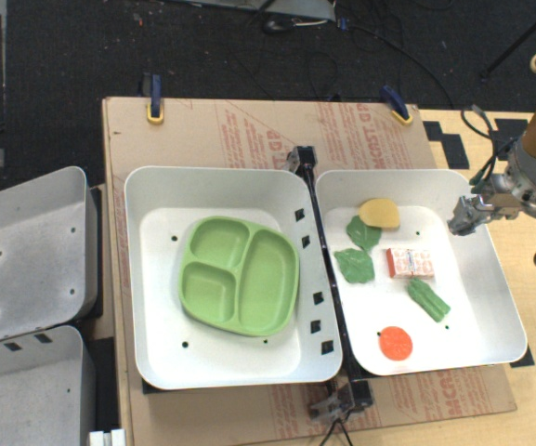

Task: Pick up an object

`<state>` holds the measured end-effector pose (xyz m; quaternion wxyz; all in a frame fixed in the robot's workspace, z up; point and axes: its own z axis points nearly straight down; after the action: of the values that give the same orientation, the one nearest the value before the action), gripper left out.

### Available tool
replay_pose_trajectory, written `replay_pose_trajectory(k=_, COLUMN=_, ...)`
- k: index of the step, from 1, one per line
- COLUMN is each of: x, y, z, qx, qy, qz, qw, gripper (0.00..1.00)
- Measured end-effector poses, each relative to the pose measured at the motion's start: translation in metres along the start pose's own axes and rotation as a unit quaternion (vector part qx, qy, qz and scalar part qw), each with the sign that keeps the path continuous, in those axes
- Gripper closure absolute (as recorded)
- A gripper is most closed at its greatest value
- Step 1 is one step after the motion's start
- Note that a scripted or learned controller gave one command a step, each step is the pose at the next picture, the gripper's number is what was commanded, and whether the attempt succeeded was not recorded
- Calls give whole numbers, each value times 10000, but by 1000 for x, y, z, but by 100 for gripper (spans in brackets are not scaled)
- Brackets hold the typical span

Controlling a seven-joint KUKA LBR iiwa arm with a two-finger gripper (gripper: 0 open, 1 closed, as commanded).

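Two bins sit before me. The left bin (pixel 147 249) carries a green divided tray (pixel 240 275). The right bin (pixel 490 277) holds my choices: two green leafy pieces (pixel 358 249), a yellow piece (pixel 379 214), a small red-and-white packet (pixel 411 263), a green stick-like piece (pixel 428 300) and an orange disc (pixel 396 343). All of them lie on the bin floor, so nothing is picked yet; choosing, descending and lifting are all left, I judge. My gripper (pixel 463 216) hangs at the right bin's far right edge, apart from every piece. Whether my jaws are open or closed I cannot tell; they are small and blurred, and my arm is cut off at the right.
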<state>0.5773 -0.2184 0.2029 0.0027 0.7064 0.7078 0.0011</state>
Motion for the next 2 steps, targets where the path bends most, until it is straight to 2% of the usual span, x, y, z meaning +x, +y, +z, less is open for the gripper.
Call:
replay_pose_trajectory(k=1, x=48, y=-11, z=6, qx=35, qy=20, qz=-19, qw=10000, gripper=100)
replay_pose_trajectory(k=2, x=98, y=-19, z=-10, qx=28, qy=23, qz=-26, qw=10000, gripper=100)
